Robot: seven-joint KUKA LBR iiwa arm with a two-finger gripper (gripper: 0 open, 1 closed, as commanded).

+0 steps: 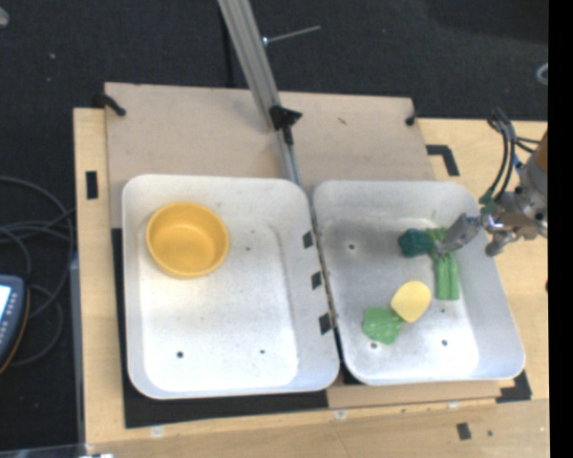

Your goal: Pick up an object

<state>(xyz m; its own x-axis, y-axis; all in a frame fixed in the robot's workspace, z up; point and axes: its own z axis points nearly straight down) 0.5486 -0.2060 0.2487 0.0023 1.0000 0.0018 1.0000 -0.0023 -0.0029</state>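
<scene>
1. Two white bins sit side by side on the bench; the left bin [220, 351] holds a yellow bowl [187, 239], and the right bin [477, 351] holds four small things
2. The gripper [458, 234] reaches in from the right, low over the far right part of the right bin; whether its fingers are apart or together I cannot tell, since they blur into the objects beneath
3. The likeliest target is the green stick [446, 277], which lies flat on the bin floor just below the gripper tip, its top end seemingly under or touching it
4. Its long axis runs nearly straight toward and away from the camera, far end under the gripper, near end pointing at the bin's front wall
5. A dark teal lump [417, 243] lies just left of the gripper, close to the stick's far end; a yellow piece [411, 301] sits near the stick's lower left, touching a green lump [382, 325]
6. To do the grasp well, I judge the fingers should close across the stick's short width, at right angles to its long axis, and nearer its middle than its far end
7. The risk is catching the teal lump instead, or pinching only the stick's tip so that it swings out on the lift
8. Nothing is visibly held yet, so the pick looks not yet done
</scene>
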